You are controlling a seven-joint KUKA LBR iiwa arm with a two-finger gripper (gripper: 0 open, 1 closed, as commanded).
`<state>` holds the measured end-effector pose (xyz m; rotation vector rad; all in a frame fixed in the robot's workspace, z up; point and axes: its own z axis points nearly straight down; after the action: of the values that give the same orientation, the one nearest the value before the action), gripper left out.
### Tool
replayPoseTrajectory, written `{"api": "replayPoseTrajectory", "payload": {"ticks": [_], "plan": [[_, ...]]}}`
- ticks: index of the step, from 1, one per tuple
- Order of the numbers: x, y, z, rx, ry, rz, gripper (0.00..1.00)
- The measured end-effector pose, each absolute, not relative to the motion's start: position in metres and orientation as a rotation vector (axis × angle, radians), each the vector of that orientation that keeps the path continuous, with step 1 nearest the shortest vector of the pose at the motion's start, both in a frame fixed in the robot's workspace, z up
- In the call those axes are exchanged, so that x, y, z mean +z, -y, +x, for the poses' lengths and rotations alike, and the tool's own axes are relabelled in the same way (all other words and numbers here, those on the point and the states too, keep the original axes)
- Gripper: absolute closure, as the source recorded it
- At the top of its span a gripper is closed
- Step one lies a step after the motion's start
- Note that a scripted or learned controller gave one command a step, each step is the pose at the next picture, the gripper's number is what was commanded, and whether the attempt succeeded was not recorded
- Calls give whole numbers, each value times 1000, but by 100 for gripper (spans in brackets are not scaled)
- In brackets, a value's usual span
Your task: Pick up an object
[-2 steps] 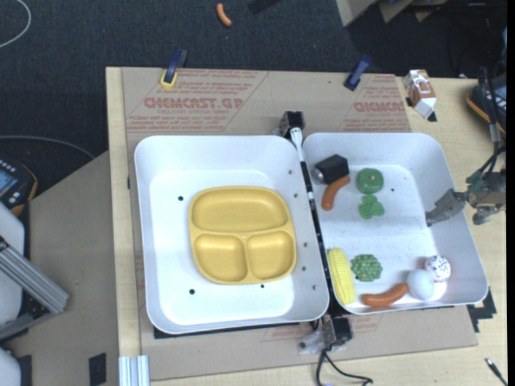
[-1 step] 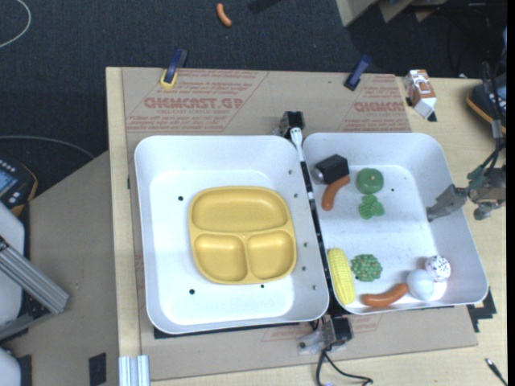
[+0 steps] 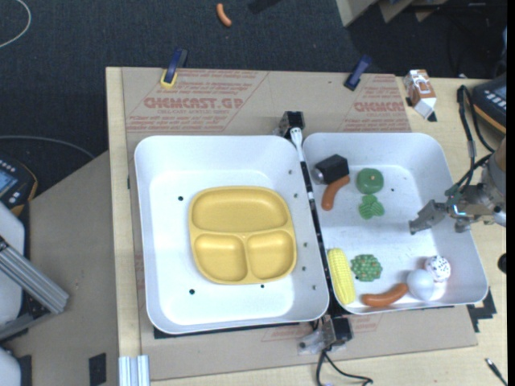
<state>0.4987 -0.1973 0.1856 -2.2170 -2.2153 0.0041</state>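
I could not tell how the pincer (image 3: 420,222) stood at the right bin's (image 3: 434,153) right wall, so I judged the white ball (image 3: 421,283) below it light, hard and slippery, best pinched across its widest part.

One fixed camera, high above tabletop (image 3: 241,95), tilted down; both bins (image 3: 161,215) in frame, arm entering from right.
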Motion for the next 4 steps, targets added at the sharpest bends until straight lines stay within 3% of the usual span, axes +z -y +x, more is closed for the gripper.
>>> {"api": "replayPoseTrajectory", "payload": {"ticks": [2, 3, 4], "plan": [[85, 188, 502, 3, 2216, -2217, 0], [99, 189, 503, 0, 2221, -2223, 100], [143, 184, 501, -3, 2226, -2225, 100]]}}
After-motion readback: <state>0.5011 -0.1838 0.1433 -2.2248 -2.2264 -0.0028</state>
